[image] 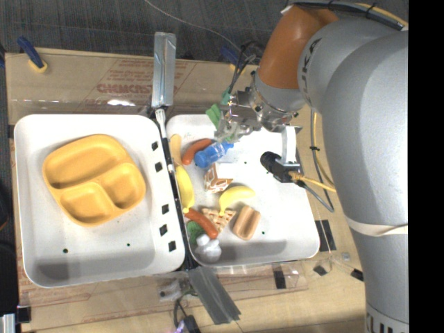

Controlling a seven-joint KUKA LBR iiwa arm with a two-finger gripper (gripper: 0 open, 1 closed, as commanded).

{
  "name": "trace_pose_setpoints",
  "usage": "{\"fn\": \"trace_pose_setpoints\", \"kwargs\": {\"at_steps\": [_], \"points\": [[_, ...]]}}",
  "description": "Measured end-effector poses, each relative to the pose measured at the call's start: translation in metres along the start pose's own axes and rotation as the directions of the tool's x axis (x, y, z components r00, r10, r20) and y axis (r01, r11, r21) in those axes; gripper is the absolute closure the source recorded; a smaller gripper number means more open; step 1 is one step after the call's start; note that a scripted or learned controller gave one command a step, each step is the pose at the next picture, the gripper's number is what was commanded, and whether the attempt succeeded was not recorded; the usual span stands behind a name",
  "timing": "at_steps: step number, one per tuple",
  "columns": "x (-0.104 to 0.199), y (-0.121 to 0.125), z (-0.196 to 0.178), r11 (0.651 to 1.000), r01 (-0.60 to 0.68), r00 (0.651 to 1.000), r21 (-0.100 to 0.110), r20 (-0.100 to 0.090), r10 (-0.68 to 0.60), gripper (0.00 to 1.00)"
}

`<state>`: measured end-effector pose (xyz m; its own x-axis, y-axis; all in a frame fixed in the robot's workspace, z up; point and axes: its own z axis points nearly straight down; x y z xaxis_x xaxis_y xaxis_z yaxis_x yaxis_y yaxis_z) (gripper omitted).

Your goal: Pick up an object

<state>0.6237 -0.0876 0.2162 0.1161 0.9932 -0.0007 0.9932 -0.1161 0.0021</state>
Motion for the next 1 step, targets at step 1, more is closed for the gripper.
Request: {"fn": "trace_pose_setpoints", "kwargs": {"at_steps": [1], "points": [[-0.0252, -0.0115, -0.1181, 0.994, 0.11, 0.994, -0.005, 0.0, -0.11, 1.0]]}}
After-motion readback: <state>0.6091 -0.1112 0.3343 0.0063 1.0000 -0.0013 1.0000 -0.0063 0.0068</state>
